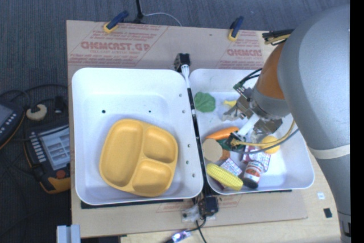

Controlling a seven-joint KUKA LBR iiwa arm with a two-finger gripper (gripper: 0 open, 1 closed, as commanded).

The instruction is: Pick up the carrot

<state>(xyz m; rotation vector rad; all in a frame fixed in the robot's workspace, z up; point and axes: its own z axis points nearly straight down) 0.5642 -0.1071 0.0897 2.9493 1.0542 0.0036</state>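
We saw the claw [245, 132] low in the right bin [296, 176], its tip right at the carrot [222, 134], which lay just to the claw's left, slanting toward the divider between the two bins. Whether the claw was released or clenched we could not tell, since the wrist hardware and cables hid its tip; nor could we tell whether the carrot was between its tips.

Room around the claw was tight. A green leafy piece [205, 102] lay up and to its left, a small yellow item [229, 103] just above it, and a round yellow thing [269, 143] just to its right. Below the claw sat a tan disc [211, 149], a corn cob [224, 176], a small red-and-white packet [230, 167] and a dark bottle with a red label [254, 171], all packed close together. The bin's left wall stood just beyond the carrot.

Far to the claw's left, the left bin [114, 88] held a yellow sectioned plate [139, 156], with bare white floor above the plate.

The arm [321, 88] came in from the right, its grey bulk hanging over the right bin's far side, with the orange band [272, 79] just above the wrist and angled down toward the carrot.
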